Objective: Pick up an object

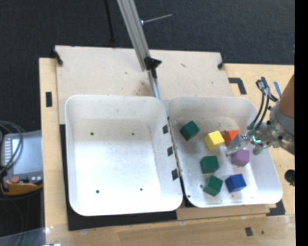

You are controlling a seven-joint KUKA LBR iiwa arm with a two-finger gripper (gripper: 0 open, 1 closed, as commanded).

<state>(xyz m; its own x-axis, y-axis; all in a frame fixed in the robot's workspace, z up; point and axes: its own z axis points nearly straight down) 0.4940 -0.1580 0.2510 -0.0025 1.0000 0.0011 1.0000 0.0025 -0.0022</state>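
In the right bin [262,186], nearest the camera, a blue cube [236,182] and a green cube [213,185] are seen side by side. Just beyond them lie another green cube [209,164] and a purple object [240,158]. The claw [243,143] is seen directly above the purple object and beside an orange block [231,136]; how far it is open cannot be told. A yellow cube [214,140] sits left of the orange block, and a third green cube [189,130] lies farther back. The left bin [79,152] stands alongside on the surface [49,81].
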